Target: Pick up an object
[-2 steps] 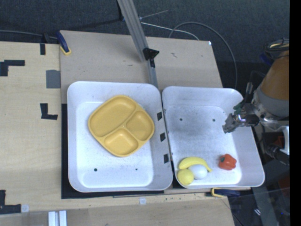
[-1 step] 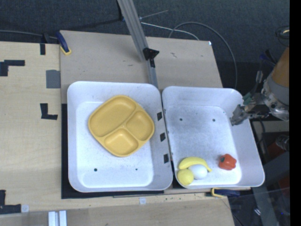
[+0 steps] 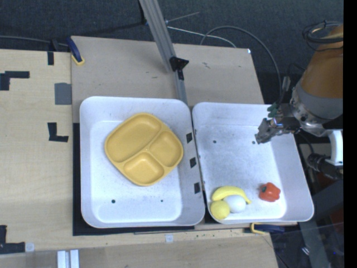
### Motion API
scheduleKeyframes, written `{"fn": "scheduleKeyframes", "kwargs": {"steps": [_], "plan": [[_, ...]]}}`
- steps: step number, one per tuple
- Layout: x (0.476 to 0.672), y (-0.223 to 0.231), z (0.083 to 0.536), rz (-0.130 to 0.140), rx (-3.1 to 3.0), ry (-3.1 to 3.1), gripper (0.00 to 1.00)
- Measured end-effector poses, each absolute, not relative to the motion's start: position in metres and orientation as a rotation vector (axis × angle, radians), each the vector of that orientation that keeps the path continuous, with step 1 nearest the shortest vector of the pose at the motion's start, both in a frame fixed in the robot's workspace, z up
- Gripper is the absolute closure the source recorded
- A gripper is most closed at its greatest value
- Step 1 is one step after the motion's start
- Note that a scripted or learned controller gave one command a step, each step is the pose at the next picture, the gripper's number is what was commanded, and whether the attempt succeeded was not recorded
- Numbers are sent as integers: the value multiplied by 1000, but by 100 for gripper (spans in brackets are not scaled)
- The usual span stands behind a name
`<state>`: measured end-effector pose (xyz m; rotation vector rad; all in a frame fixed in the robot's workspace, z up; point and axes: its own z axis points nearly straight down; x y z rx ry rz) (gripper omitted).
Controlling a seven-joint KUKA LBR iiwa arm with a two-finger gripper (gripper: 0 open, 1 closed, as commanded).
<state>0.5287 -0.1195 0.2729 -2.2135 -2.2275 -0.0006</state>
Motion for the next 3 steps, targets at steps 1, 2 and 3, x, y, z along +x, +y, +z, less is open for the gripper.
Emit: {"fn": "scheduleKeyframes", "kwargs": {"steps": [1, 2, 3], "plan": [[547, -60, 260, 1, -2212, -2227, 100], [561, -13, 244, 3, -2213, -2226, 100], [579, 43, 231, 2, -2212, -2228, 100]]}}
